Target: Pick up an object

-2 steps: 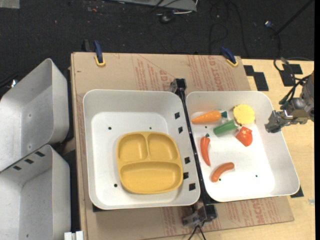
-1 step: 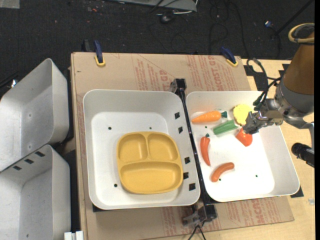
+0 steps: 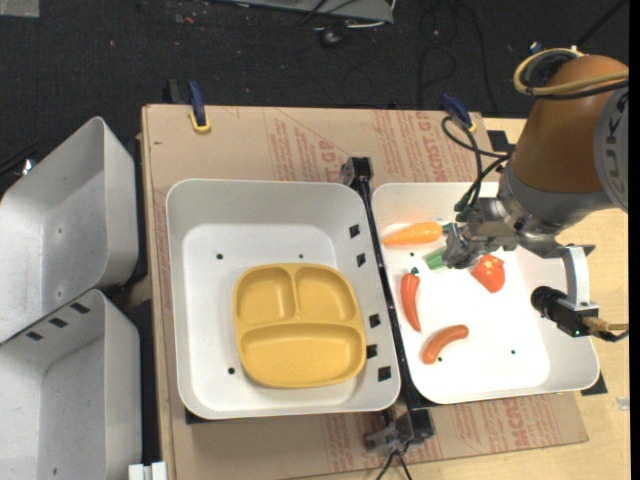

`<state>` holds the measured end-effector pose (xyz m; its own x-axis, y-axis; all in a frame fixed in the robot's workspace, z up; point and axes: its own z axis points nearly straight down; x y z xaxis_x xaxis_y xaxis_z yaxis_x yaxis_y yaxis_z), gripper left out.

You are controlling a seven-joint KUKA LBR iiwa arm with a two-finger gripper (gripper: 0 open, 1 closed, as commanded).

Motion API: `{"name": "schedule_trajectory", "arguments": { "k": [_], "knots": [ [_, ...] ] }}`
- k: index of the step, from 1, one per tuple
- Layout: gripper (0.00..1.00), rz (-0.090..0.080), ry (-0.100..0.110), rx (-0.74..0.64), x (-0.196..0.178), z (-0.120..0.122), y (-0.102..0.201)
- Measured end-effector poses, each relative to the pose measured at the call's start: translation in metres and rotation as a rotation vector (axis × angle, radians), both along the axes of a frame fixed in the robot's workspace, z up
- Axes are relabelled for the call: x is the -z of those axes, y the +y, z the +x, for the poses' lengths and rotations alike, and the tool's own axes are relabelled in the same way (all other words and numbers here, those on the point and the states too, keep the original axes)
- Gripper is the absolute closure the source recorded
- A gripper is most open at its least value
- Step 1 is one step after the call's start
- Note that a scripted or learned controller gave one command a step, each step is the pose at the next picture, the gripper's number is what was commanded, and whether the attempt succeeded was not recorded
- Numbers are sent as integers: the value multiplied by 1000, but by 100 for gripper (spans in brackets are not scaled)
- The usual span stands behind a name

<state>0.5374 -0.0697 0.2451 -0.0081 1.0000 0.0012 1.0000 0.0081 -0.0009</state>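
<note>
Dark carpet surrounds a wooden bench (image 3: 270, 138) bearing two white bins; the left bin (image 3: 200, 218) holds a yellow divided plate (image 3: 298, 324). Over the right bin (image 3: 530, 368), the gripper (image 3: 462, 246) hangs beside a toy carrot (image 3: 411, 234), near a red pepper (image 3: 488, 272), a chili (image 3: 410, 300) and a sausage (image 3: 444, 342). Whether it is apart or together cannot be told.

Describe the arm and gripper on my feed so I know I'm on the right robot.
The arm is bulky and rounded, with a wide orange band over a grey shell that carries dark lettering at the frame's edge. A yellowish hose loops over the top of the orange part, and thin black cables run beside the wrist. The gripper is a compact block of dark grey metal parts.
</note>
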Motion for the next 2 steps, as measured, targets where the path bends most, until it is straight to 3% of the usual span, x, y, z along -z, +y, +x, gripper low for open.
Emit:
{"name": "schedule_trajectory", "arguments": {
  "k": [2],
  "knots": [
    [100, 0, -1, 1, 9, 6, 98]
  ]
}}
